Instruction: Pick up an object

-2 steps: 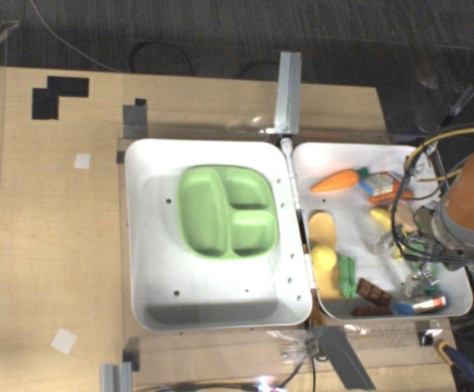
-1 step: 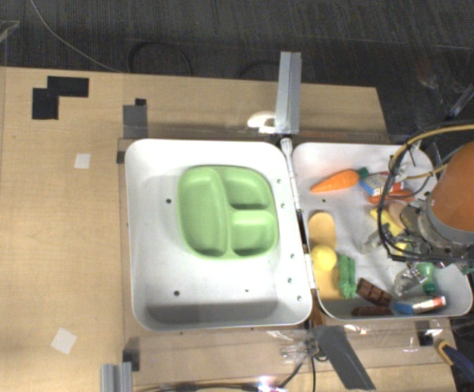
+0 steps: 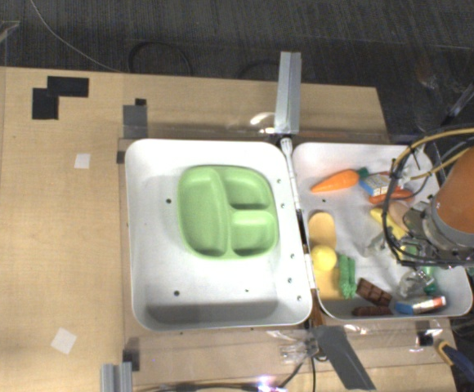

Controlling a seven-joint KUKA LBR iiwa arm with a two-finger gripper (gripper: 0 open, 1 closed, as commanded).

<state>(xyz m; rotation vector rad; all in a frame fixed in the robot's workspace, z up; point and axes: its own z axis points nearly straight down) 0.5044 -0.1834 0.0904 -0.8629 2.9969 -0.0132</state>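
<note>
Pincer (image 3: pixel 417 282), hanging low over the near right corner of the right bin (image 3: pixel 335 160); its fingers are blurred and partly hidden beneath the grey wrist, so how far they stand apart, and whether anything lies between them, cannot be told. Arm (image 3: pixel 470 198), reaching in from the right, its orange band bulking above the wrist with yellow and black cables looped beside it. Right bin contents: an orange carrot (image 3: pixel 335 180) near the far wall, a yellow lemon (image 3: pixel 324 258) just beside the dividing wall, a green piece (image 3: pixel 347 274), a brown chocolate bar (image 3: pixel 373 291), and a blue-and-red marker (image 3: pixel 419 305) just below the pincer. Left bin (image 3: pixel 151 219): a green divided tray (image 3: pixel 225 211), lying flat at centre.
</note>
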